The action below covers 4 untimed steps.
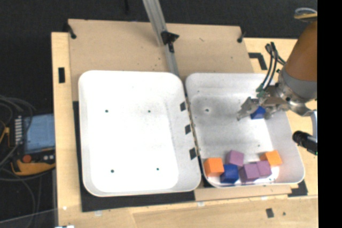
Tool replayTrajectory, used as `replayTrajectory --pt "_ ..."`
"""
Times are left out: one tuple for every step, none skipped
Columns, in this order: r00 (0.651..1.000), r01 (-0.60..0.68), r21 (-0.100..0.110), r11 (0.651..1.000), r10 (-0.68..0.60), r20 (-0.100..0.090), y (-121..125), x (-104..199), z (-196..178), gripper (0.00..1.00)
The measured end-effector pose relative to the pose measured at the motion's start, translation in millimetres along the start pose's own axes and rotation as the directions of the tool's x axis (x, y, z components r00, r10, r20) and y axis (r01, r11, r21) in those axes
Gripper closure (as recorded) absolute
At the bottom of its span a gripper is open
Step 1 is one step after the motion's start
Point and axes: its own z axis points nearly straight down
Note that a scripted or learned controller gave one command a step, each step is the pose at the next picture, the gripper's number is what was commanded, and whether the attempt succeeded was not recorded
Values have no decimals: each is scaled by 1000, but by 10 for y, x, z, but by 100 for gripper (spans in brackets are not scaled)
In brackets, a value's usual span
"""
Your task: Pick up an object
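From my seat the thing that matters is the small blue block [258, 113] and how it sits against the gripper [255, 109]: it shows right at the fingertips, tucked between them, over the upper right part of the right bin [214, 88]. So I read the fingers as closed on it, though the view is small and I can't say how squarely they bite. I can't tell whether the block is lifted or still touching the floor of the bin. The block looks near cubic, so it has no long axis or pointing direction I can make out; its faces seem turned a little off the bin's edges. The arm [302, 61] comes in from the right, so the block lies just left of the wrist. The other blocks, an orange block [214, 165] among them, cluster along the bin's near edge, well apart from the grip. The left bin [85, 115] lies beside it.
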Motion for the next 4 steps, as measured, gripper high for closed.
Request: replayTrajectory --pt "1000 0 1 1000 0 0 31 -103 562 0" --pt "1000 -1 0 1000 1 0 24 -112 1087 0" --pt "1000 -9 -9 1000 9 0 48 -123 942 100" --pt "1000 -4 -10 1000 4 1 73 -165 504 100"
